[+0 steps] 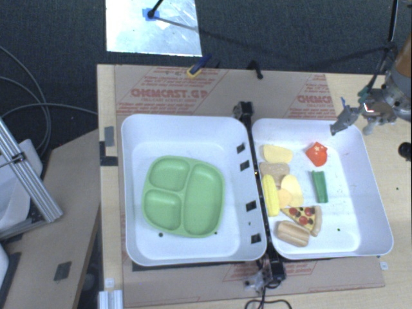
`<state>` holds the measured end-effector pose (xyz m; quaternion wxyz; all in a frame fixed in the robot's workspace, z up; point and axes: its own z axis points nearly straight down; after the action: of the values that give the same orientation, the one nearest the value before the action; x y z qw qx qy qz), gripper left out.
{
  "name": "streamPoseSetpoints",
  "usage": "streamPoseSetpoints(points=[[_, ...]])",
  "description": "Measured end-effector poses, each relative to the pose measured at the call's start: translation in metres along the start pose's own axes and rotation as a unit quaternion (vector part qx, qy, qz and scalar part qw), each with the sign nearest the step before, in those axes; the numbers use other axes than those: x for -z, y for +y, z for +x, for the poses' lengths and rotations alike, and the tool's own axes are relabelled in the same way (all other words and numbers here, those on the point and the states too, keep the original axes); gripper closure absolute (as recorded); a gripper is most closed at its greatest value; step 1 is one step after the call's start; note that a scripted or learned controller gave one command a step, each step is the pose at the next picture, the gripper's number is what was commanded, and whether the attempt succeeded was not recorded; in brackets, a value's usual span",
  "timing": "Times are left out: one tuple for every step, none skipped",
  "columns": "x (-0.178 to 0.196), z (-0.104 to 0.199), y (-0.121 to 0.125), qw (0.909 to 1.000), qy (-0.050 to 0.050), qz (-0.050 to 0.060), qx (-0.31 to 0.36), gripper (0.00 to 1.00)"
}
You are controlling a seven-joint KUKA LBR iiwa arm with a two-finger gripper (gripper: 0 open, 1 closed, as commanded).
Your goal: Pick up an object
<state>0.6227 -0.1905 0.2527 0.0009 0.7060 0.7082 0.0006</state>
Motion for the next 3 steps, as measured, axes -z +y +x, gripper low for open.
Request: streamPoseSetpoints(points=[[-0.127,-0.004,-0.02,1.0,0.001,0.004,-0.001,0.0],[-0.169,0.043,-0.091,1.0,0.001,0.001,-0.002,0.0],[-0.156,0.04,-0.087,1.0,0.0,-0.002,-0.001,1.0]])
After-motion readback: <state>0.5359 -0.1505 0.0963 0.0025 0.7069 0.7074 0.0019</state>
